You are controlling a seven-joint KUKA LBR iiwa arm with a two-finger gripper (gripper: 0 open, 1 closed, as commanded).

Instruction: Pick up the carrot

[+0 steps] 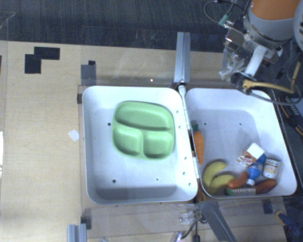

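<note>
Pincer (236, 67) hangs at the upper right of the frame, above the far rim of the right bin (227, 110); whether it is open or closed I cannot tell. Nothing is seen in it, so the pick looks not yet begun. The carrot (198, 146) lies against the right bin's left wall, near the frame's centre, well apart from the arm. Just below it sit two bananas (217, 174), with a red sausage-like item (252, 183), a small carton (250, 155) and a can (270, 168) crowded in the lower right corner. The wall beside the carrot may hamper a grasp. A green divided tray (143, 129) fills the left bin (96, 135).
</note>
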